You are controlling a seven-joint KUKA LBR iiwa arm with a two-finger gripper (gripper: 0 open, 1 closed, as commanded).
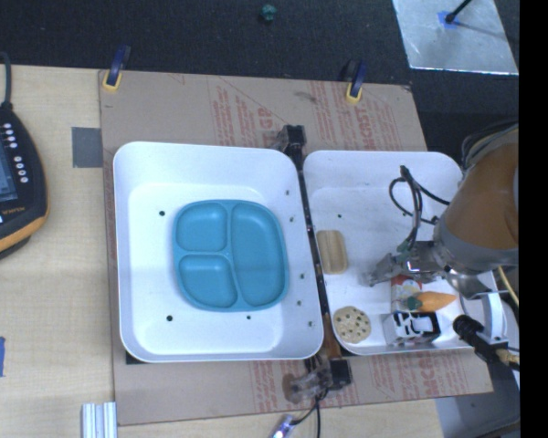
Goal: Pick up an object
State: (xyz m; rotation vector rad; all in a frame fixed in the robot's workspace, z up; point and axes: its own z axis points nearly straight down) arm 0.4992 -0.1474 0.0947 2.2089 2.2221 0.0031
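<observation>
**A:** Which step is in hand?

**B:** Approach, as I judge it. The gripper [395, 270] sits low inside the right bin [365, 167], toward its right side, on the arm [482, 213] reaching in from the right. Nothing is visible between the jaws, so no grasp is confirmed.

**A:** State of the jaws?

**B:** Cannot tell. From this angle the wrist hardware blurs into them.

**A:** Location of the candidate objects?

**B:** All are in the right bin.
- An orange carrot-shaped piece [436, 297] lies just beside the gripper, toward the lower edge of the view. It sits among a few small items too blurred to name.
- A round dotted cracker [351, 323] lies near the bin's lower left corner.
- A tan oblong block [331, 251] lies along the left wall, well apart from the gripper.

The left bin [137, 245] carries a blue divided plate [230, 254], lying flat.

**A:** What does the next move call for?

**B:** Probably three things.
1. Select one target. The orange piece is nearest.
2. Centre the jaws over it, clear of its neighbours, then descend to the bin floor.
3. Close, then lift straight up from the desk.

Caution: the clutter around the orange piece could spoil the grip. The cracker and the block lie flat and offer little height to pinch.
</observation>
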